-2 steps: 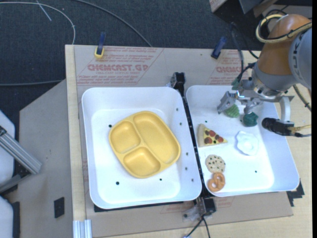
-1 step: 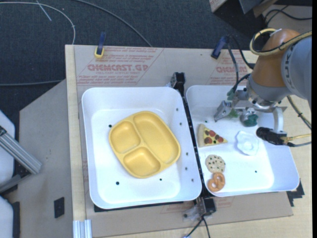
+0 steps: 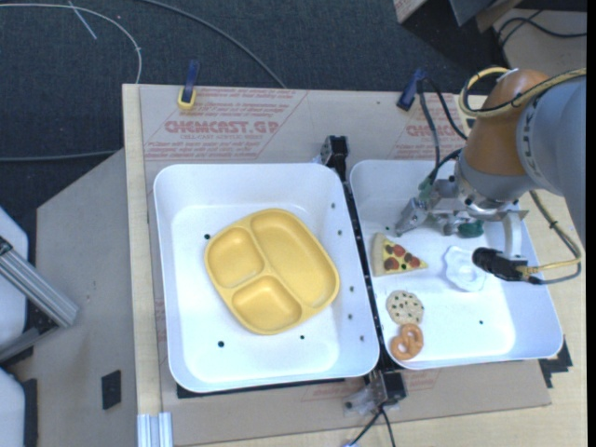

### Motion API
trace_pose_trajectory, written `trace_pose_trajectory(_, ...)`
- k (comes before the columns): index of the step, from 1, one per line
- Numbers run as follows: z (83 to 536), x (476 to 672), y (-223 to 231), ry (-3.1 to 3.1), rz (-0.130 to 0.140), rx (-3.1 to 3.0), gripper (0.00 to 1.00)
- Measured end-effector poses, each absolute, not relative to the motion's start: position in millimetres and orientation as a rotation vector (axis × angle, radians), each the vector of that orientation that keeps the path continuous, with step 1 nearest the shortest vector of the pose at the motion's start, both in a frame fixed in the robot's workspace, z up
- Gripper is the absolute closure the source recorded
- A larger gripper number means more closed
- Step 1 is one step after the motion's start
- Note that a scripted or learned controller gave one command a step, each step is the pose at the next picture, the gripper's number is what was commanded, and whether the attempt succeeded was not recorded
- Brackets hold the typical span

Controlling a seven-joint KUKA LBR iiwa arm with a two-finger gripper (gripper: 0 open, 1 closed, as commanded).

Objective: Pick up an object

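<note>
- Arm [image 3: 526, 133]: grey, with an orange band [image 3: 494, 124] above the wrist; it enters from the right and bends down over the right bin [image 3: 447, 343], the wrist hanging above that bin's upper half.
- Jaws [image 3: 461, 226]: pointed downward into the right bin; the wrist body hides them from above, so whether they are spread or pressed together cannot be told, and no object is seen between them.
- White crumpled object [image 3: 463, 268]: just below the jaws, on the bin floor, apart from them.
- Toy pizza slice [image 3: 398, 254]: below and to the left of the jaws, lying flat near the bin's left wall.
- Cookie [image 3: 404, 306] and pretzel [image 3: 407, 342]: well below the jaws, one under the other, toward the bin's lower left.
- Left bin [image 3: 186, 194]: well to the left of the jaws; holds a yellow divided tray [image 3: 271, 269] lying flat.
- Bench [image 3: 242, 124]: carries both bins side by side.
</note>
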State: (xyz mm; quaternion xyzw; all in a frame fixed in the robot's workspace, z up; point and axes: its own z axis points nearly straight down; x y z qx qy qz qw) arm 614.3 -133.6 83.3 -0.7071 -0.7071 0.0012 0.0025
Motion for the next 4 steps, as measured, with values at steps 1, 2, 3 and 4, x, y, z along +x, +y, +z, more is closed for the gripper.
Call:
trace_pose_trajectory(1, 97, 616.0, -133, -2.221, -0.002, -2.221, 1.0)
trace_pose_trajectory(2, 159, 615.6, -126, -2.227, -0.007, -2.223, 1.0)
trace_pose_trajectory(3, 217, 613.9, -135, -2.226, -0.006, -2.226, 1.0)
trace_pose_trajectory(4, 242, 615.1, -135, -2.225, -0.005, -2.223, 1.0)
